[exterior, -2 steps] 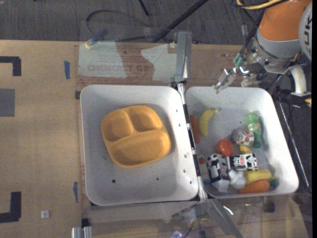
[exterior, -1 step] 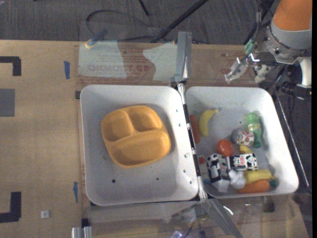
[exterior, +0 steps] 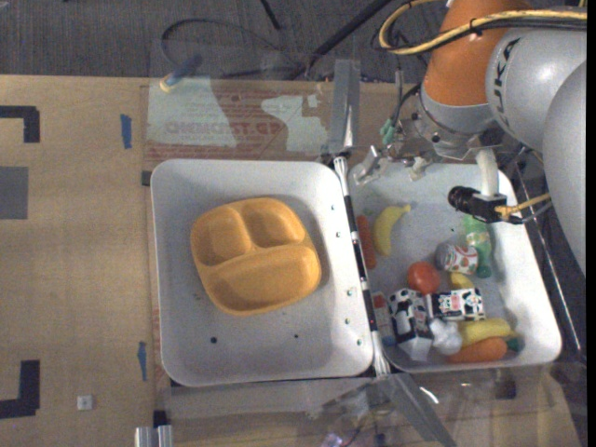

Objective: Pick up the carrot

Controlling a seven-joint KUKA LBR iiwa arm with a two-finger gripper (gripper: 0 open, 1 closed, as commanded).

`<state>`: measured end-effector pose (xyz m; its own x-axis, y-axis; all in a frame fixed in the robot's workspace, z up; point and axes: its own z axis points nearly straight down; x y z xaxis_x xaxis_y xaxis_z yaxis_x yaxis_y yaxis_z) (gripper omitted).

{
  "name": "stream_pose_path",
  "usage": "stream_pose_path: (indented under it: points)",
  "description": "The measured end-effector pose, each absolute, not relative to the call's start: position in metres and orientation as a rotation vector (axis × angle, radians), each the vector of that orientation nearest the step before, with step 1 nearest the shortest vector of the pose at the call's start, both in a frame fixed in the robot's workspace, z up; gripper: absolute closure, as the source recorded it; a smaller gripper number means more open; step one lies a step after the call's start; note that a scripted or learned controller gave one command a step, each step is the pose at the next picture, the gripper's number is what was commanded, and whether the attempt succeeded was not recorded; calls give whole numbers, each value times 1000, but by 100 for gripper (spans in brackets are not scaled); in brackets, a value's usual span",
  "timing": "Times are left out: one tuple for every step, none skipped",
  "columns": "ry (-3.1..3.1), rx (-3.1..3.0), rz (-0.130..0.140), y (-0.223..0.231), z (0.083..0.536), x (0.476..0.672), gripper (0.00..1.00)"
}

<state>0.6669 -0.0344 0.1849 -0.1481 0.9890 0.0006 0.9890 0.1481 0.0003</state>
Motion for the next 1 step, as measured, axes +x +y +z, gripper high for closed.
stream_pose_path:
  points:
    - [-2524,-1870,-1,13,186,667,0]
